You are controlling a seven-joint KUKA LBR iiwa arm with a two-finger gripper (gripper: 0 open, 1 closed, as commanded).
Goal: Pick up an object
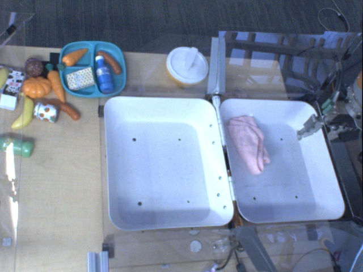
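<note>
A crumpled pink cloth (248, 143) lies in the right white bin (295, 205), close to that bin's left wall. My gripper (310, 127) sits at the right bin's far right rim, low over the edge and well to the right of the cloth. Nothing shows in the gripper. Most of the arm is cut off by the view's right side.
The left white bin (159, 208) sits beside the right one. Behind it stand a white lidded cup (187, 66) and a blue divided plate (116, 67) of toy food. More toy food (39, 95) lies on the wooden bench at far left.
</note>
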